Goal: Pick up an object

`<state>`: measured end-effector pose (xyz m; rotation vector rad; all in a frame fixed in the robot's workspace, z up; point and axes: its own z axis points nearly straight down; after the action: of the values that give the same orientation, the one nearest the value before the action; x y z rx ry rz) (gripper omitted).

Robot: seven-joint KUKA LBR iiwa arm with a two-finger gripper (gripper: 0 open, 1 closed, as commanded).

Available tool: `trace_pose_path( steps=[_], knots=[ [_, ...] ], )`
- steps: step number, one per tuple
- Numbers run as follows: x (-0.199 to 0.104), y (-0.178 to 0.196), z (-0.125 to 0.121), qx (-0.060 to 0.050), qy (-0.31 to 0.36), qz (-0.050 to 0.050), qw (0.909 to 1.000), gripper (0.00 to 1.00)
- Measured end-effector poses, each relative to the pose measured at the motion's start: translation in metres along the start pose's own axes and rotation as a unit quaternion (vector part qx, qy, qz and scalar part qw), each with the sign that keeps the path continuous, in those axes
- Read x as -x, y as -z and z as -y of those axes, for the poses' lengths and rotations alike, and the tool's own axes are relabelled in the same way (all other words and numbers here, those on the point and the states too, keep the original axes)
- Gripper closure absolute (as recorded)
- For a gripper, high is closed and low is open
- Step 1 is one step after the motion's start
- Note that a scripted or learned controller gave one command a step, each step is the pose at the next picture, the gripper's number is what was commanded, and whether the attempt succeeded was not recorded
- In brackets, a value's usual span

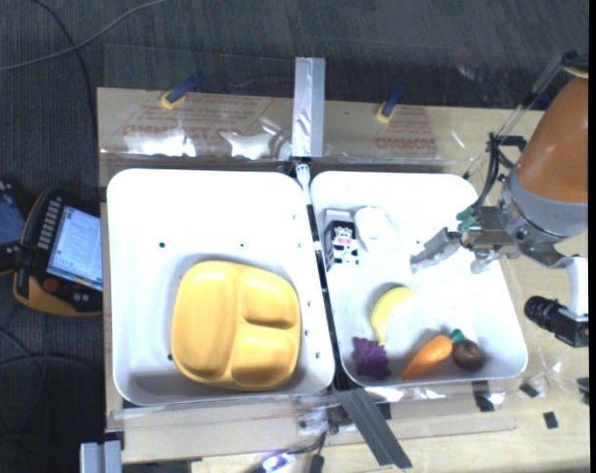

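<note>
My gripper hangs over the right side of the right bin, above bare white floor and holding nothing that I can see. Below and left of it lies a yellow banana. Along the front wall sit a purple grape bunch, an orange carrot and a small brown fruit. A small black-and-white toy and a white object lie at the bin's back left.
The left bin holds a large yellow compartment tray toward its front. A divider wall separates the bins. A tablet and handheld device lie left of the bench.
</note>
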<state>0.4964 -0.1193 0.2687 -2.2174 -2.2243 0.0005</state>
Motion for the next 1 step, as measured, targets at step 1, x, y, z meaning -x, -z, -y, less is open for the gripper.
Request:
trace_pose_path(
  steps=[1],
  knots=[
    [-0.0176, -0.0932, 0.0126, -0.001, 0.044, 0.000, 0.9990, 0.00]
  ],
)
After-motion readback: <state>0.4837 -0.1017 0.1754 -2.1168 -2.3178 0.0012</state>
